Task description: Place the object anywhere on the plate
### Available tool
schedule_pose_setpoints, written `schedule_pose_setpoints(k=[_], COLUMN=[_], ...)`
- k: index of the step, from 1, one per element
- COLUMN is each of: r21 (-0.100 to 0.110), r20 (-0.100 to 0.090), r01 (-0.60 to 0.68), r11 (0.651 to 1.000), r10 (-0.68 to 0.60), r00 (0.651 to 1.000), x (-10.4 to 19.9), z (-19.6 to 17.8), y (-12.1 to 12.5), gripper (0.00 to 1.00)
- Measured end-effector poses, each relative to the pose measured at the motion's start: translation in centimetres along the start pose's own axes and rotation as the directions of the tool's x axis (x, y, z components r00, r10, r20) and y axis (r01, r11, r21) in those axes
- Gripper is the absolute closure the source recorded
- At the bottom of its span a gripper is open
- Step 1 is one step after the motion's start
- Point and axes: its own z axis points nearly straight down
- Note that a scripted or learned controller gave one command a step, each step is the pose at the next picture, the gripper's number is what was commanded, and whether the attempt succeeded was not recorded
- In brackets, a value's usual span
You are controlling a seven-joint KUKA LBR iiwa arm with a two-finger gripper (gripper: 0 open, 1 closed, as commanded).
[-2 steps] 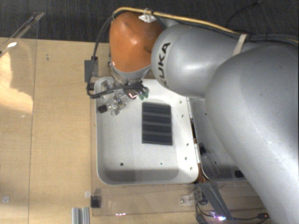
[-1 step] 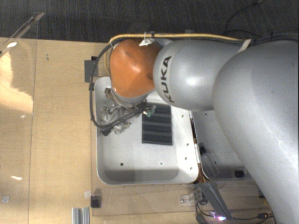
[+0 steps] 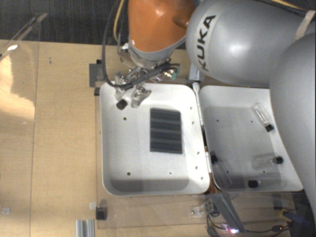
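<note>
Here, the grey two-finger gripper (image 3: 130, 96) hung near the upper-left corner of the dark ribbed rectangular plate (image 3: 166, 131); whether it was spread or closed could not be told. Clear black-capped plastic tubes (image 3: 261, 115) lay well right of the plate.

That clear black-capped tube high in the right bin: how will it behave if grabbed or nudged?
The clear tube lies on its side and looks round, so a nudge would probably roll it. Its glossy see-through wall suggests light, slippery plastic or glass.
</note>
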Motion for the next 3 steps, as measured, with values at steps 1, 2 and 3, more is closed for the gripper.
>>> schedule_pose_setpoints(k=[1, 2, 3], r21=[-0.005, -0.005, -0.008], r20=[-0.001, -0.001, 0.004], r01=[0.557, 0.556, 0.904], r11=[0.831, 0.831, 0.428], r10=[-0.557, -0.556, -0.904], r00=[0.831, 0.831, 0.428], x=[0.9, 0.9, 0.1], z=[2.5, 2.5, 11.2], y=[-2.3, -2.3, -1.6], gripper=[1.00, 0.00, 0.00])
